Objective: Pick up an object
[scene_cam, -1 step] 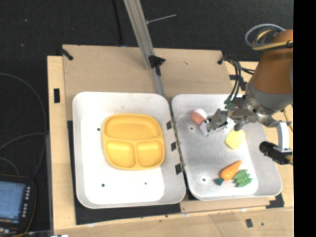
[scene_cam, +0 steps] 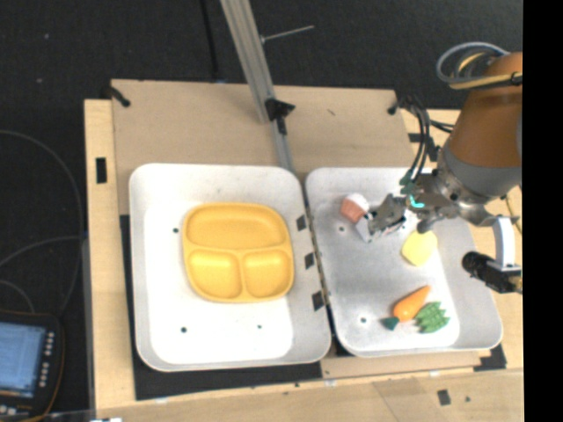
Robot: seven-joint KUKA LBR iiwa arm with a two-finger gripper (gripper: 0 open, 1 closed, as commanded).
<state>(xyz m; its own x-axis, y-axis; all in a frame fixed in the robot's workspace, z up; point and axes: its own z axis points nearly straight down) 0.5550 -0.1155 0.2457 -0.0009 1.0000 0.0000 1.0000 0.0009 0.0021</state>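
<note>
Where bins meet, pink cup (scene_cam: 354, 207) beside gripper (scene_cam: 383, 221)

Yellow three-compartment tray (scene_cam: 237, 251) in left bin (scene_cam: 154, 323); metal pole (scene_cam: 249, 42) slants over bench (scene_cam: 220, 126) behind the bins; a handheld screen (scene_cam: 22, 359) at lower left, off the bench.

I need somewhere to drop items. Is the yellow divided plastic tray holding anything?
Empty. The yellow divided plastic tray in the left white bin shows bare yellow floors in all three compartments.
</note>
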